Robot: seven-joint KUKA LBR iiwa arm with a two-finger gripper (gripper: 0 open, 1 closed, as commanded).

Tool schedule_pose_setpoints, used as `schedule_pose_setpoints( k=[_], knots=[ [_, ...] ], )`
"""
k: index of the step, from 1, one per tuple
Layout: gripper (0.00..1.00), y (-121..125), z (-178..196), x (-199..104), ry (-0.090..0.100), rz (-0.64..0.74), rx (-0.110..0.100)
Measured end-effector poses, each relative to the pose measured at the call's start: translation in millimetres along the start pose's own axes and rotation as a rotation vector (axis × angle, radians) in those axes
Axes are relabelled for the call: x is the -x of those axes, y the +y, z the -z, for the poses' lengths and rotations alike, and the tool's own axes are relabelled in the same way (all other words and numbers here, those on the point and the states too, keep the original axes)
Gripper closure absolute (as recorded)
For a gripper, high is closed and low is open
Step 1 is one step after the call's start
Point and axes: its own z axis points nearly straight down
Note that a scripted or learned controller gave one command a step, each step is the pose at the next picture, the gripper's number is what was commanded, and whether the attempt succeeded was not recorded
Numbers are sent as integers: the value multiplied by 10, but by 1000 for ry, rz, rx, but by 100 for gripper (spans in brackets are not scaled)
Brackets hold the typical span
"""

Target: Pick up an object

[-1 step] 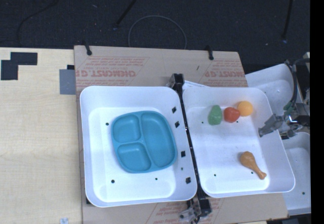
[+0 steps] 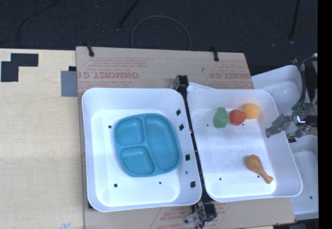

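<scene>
Two white bins, toys inside.
Left bin (image 2: 98, 114) holds a blue divided plate (image 2: 147, 144); right bin (image 2: 280, 181) holds a green pepper (image 2: 221, 118), tomato (image 2: 237, 117), orange (image 2: 251, 111) and drumstick (image 2: 258, 167); gripper (image 2: 282, 125) at its right rim, state unclear.

Both white bins (image 2: 98, 191) look like smooth, faintly glossy plastic, as does the blue divided plate (image 2: 147, 145). The board (image 2: 155, 70) beneath seems matt cardboard, and the bench (image 2: 36, 160) at left pale wood.
</scene>
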Motion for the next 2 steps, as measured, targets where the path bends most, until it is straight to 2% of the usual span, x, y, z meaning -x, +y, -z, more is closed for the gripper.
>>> schedule_pose_setpoints(
  k=[1, 2],
  knots=[
    [0, 88, -574, -41, 2, 1, -5],
    [0, 102, -1138, 45, 2, 0, -5]
  ],
)
